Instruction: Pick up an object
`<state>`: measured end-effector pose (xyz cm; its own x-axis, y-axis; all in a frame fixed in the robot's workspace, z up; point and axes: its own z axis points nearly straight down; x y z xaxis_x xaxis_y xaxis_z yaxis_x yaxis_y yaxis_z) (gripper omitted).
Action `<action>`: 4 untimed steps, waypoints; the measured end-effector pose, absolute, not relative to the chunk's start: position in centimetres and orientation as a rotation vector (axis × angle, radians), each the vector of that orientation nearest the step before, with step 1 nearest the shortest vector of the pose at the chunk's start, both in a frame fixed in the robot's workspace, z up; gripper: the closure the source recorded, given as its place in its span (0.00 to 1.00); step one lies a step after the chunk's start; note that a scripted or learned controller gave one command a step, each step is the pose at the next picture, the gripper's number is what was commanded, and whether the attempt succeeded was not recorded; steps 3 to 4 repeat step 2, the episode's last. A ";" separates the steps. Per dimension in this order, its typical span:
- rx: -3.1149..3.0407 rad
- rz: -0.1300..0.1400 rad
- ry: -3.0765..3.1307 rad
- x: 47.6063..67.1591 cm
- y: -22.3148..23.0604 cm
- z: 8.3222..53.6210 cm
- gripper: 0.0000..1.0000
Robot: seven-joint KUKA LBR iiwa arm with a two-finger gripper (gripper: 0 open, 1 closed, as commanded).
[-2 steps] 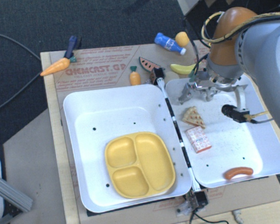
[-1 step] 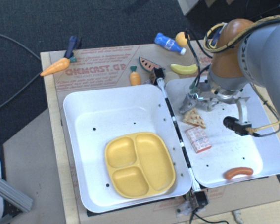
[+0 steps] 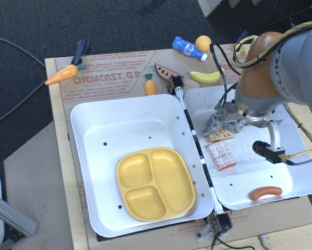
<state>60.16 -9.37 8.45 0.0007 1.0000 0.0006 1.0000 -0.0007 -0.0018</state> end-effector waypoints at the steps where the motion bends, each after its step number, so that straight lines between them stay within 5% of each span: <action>1: -2.223 -0.001 -2.220 60.2 -9.3 9.5 1.00; 2: -2.220 -0.002 -2.223 59.4 -2.6 18.7 1.00; 4: -2.220 -0.002 -2.223 59.4 -2.6 18.7 1.00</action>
